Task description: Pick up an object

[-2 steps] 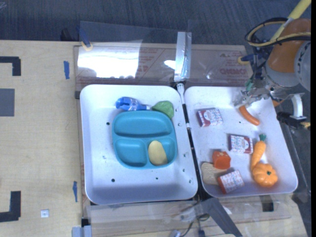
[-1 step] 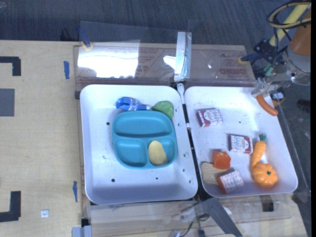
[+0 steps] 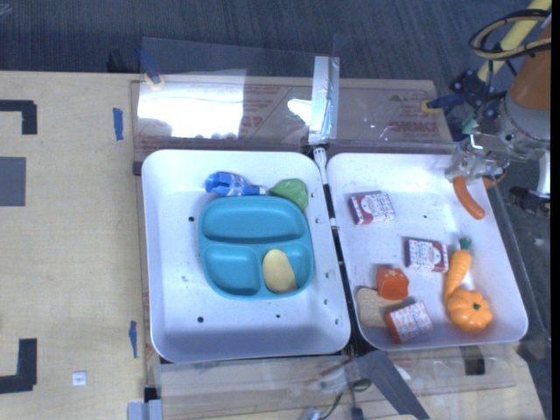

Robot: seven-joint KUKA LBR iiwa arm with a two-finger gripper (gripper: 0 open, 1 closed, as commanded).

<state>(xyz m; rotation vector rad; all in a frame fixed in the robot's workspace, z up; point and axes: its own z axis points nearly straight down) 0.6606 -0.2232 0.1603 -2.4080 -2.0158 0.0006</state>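
Two shallow white bins sit side by side on the pale wooden surface [image 3: 70, 234]. The left bin [image 3: 157, 261] holds a blue divided tray [image 3: 254, 221], and a yellow potato-shaped piece [image 3: 279, 270] lies in the tray's near right compartment. Just beyond the tray's far edge are a small blue item [image 3: 226, 182] and, to its right, a green leafy piece [image 3: 291, 191].

The right bin [image 3: 420, 208] holds most of the toy food:
- One red-and-white carton [image 3: 371, 206] lies towards the far left.
- A second carton [image 3: 425, 254] lies near the middle.
- A third carton [image 3: 409, 319] lies at the near edge, overlapping a slice of bread [image 3: 372, 304].
- A red block [image 3: 393, 282] sits just above the bread.
- A carrot [image 3: 457, 269] lies along the right side, its lower end touching an orange pumpkin [image 3: 468, 311].

The gripper [image 3: 472, 166] is over the far right corner of the right bin, below the arm's orange band [image 3: 529, 86]. An orange-red sausage [image 3: 470, 197] slants directly under it, its upper end right at the gripper and its lower end towards the bin's right wall. I cannot tell whether the gripper is spread or pressed together, nor whether it is pinching the sausage.
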